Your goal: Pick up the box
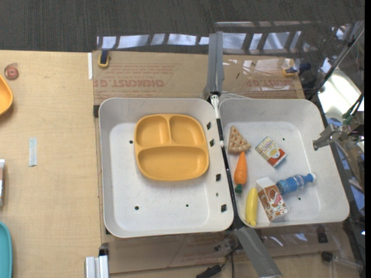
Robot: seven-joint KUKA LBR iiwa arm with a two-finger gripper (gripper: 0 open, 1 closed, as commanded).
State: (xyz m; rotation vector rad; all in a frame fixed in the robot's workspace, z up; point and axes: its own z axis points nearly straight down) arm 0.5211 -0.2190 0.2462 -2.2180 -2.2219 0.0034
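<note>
Two boxes lie in the right bin (310, 116). A small white, red and orange carton (271, 151) sits tilted near the bin's middle. A larger red and white box (272, 199) lies flat near the front rim, with a blue bottle (294, 183) touching its right side.
A waffle wedge (236, 139), a carrot (240, 168) and a banana (251, 206) line the right bin's left side. The left bin (116, 201) holds a yellow divided plate (171, 146). A thin grey metal piece (328, 136) juts over the right bin's right rim.
</note>
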